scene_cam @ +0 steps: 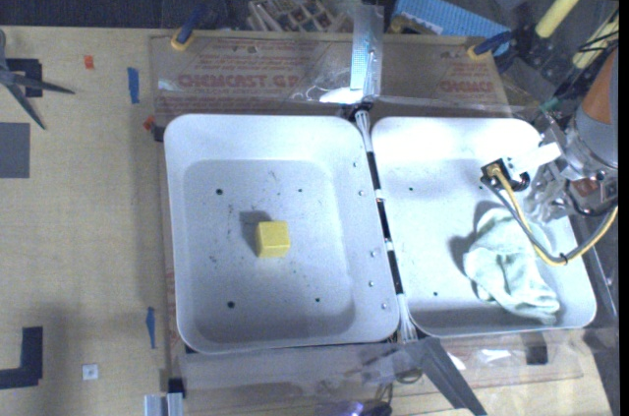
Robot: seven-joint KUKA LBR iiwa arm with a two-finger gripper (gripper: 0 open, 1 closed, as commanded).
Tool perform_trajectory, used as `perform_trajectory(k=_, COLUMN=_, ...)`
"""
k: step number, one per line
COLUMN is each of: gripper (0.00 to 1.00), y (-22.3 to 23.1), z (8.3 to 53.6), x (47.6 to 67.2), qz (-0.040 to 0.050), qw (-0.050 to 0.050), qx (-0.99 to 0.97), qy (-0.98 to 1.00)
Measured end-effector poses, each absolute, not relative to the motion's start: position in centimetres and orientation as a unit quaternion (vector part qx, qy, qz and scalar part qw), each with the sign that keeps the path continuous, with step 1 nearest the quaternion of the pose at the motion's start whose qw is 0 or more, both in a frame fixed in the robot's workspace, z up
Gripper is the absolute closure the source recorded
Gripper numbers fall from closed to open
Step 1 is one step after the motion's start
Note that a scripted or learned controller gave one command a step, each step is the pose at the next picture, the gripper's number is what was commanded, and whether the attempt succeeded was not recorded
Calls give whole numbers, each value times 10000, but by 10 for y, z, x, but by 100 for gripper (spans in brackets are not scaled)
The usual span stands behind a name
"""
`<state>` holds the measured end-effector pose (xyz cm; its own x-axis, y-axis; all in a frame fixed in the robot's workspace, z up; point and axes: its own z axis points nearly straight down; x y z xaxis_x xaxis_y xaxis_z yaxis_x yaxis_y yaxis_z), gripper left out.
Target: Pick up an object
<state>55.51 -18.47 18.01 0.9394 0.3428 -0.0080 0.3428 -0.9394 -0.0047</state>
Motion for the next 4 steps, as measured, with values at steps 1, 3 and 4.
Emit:
perform_trajectory(k=1, gripper=100, y=-222, z=92, x=490, qz=16, qw=44, qx=-9949, qy=-1006)
perform_trajectory(k=3, gripper=100, y=-196, z=196, x=479, qz=40, qw=15, qx=-9950, qy=-1000)
perform_trajectory(k=4, gripper=0, y=-196, z=196, x=479, qz=40, qw=16, qx=-9950, qy=-1001)
